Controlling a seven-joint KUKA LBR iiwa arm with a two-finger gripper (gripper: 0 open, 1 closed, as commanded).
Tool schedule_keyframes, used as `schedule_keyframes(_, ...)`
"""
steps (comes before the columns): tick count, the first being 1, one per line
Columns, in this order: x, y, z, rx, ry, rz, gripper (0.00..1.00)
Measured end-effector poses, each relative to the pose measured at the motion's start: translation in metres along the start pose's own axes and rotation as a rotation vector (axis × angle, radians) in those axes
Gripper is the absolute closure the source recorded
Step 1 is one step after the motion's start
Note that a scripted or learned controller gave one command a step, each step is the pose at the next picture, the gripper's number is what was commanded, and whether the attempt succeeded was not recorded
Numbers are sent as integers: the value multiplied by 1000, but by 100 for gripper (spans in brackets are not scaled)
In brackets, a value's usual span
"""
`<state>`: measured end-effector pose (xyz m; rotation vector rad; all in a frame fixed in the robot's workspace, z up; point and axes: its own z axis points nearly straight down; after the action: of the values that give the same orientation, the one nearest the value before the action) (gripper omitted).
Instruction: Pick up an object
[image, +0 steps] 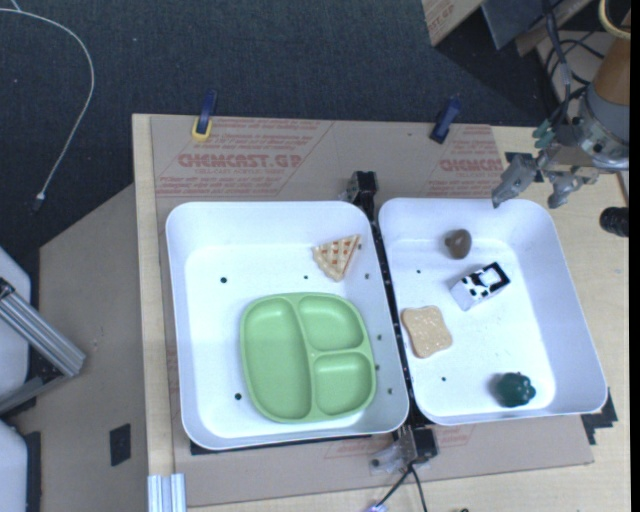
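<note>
My gripper (532, 187) hangs above the far right corner of the right bin (560, 260), its two fingers spread apart with nothing between them. In that bin lie a small brown lump (457, 241), a black-and-white toy cow (479, 284), a slice of toast (427, 330) and a dark green object (514, 389). All of them lie below and to the left of the gripper in the view, apart from it.
The left bin (200, 260) holds a green divided plate (306, 355) and a waffle wedge (337, 256). Blue clamps (445, 119) and a yellow-blue clamp (204, 117) hold the cardboard base at the back. A black latch (362, 187) sits between the bins.
</note>
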<state>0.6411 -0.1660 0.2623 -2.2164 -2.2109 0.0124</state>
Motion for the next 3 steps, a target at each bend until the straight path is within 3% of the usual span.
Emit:
schedule_keyframes(1,1,2,-8,-14,-2,-3,0)
schedule_keyframes(3,8,-1,107,-7,0,-3,0)
